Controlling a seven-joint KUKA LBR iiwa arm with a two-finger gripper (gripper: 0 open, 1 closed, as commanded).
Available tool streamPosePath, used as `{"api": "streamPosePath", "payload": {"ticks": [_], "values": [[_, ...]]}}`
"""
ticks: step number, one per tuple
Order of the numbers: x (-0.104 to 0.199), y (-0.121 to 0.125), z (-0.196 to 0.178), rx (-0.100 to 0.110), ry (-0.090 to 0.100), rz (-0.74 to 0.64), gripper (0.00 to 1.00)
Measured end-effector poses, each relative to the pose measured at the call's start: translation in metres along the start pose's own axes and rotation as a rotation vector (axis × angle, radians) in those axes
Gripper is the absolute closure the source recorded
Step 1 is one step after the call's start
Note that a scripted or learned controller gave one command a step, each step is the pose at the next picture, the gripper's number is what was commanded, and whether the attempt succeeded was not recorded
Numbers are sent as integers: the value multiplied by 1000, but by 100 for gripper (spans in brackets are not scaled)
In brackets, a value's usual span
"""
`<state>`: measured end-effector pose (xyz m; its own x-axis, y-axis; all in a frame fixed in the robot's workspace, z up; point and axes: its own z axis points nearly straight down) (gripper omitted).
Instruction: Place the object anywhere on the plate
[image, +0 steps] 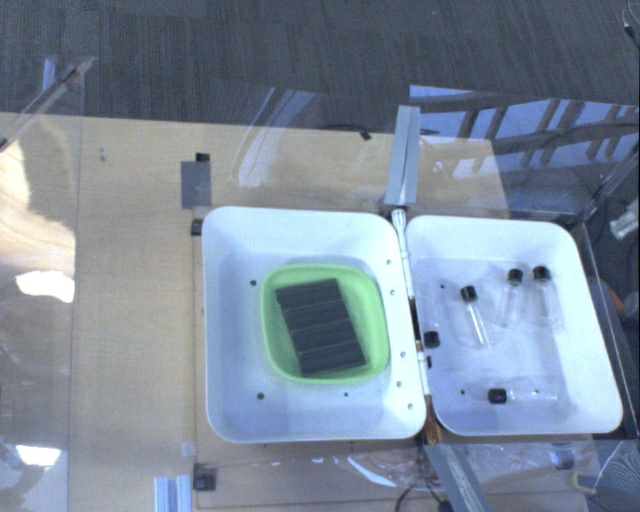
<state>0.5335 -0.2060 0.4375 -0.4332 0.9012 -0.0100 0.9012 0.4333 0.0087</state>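
Green plate (372, 300) under dark ridged block (319, 327), clear vials (474, 314) faint against bin (590, 330)

A small pale grey piece (627, 218) was recorded at the right edge; whether it belonged to the arm could not be told.

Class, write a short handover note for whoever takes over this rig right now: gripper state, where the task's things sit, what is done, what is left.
Gripper: nothing to report from the camera view.
Square green plate sits in the left white bin, with a dark grey ribbed rectangular block lying on it.
Four small clear vials with black caps lie in the right white bin: one at left, two near the top, one at the bottom.
Done: block is on the plate.
Left: no vial has been moved there, if one is the object meant.
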Motion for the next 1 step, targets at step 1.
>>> {"api": "streamPosePath", "payload": {"ticks": [1], "values": [[-1,2,-13,-9,-10,-5,100]]}}
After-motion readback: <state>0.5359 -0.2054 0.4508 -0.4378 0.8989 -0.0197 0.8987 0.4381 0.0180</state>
